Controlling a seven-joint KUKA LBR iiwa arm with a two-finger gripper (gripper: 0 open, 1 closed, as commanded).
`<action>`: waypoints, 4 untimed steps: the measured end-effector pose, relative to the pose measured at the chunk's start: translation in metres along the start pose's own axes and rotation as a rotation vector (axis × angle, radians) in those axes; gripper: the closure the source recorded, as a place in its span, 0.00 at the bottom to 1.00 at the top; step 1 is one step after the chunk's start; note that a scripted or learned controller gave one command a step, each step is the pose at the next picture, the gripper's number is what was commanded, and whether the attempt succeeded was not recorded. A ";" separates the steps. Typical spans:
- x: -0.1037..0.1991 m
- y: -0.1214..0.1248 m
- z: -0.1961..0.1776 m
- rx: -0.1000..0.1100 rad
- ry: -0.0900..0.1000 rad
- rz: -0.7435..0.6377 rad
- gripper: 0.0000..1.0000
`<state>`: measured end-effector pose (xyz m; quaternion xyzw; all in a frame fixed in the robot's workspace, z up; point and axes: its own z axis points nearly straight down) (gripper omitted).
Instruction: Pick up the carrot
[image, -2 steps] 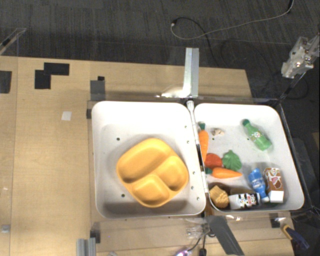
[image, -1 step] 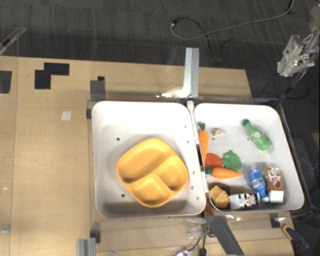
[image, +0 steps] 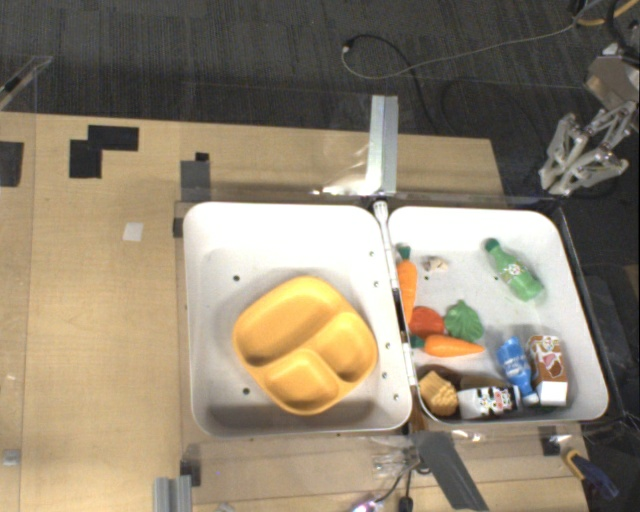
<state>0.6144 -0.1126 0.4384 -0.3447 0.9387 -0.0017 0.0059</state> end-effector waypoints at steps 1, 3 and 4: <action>-0.020 0.078 0.001 -0.003 0.000 -0.436 1.00; -0.070 0.152 0.001 -0.004 -0.002 -0.875 1.00; -0.104 0.189 0.001 -0.005 -0.003 -0.984 1.00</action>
